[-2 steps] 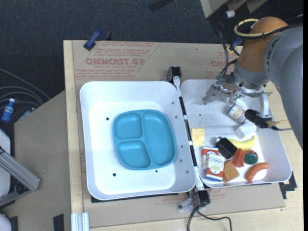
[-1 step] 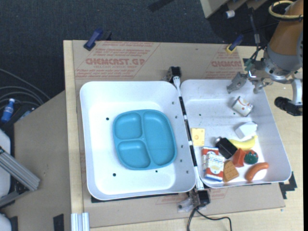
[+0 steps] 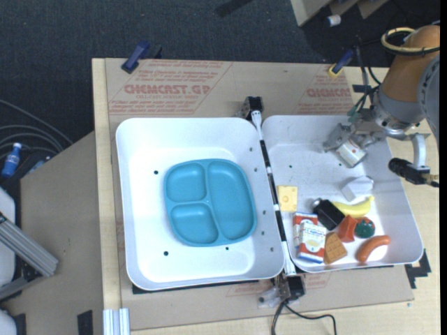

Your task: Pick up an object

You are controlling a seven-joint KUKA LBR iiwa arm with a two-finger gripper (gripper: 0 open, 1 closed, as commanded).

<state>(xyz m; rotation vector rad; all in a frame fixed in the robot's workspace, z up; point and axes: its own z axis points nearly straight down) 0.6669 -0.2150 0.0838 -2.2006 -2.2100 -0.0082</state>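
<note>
My gripper [image 3: 345, 146] hangs over the far part of the right bin [image 3: 300, 145], grey under the orange-banded arm [image 3: 408, 68]. The objects lie in the bin's near right corner, well below it. Closest to it is a small white block [image 3: 357, 185]. Further toward me lie a yellow banana [image 3: 354, 206], a black piece [image 3: 328, 213], a red and white carton [image 3: 307, 237], a brown cracker [image 3: 335, 249], a red sausage [image 3: 372, 248] and a small green item [image 3: 365, 227]. A yellow square slice [image 3: 287, 197] rests by the bin's left wall.
The left bin [image 3: 140, 152] holds a blue divided plate [image 3: 208, 201]. The two bins meet at a black-clipped seam [image 3: 267, 173]. Both stand on a brown board [image 3: 174, 82] with blue clamps at its far edge.
</note>
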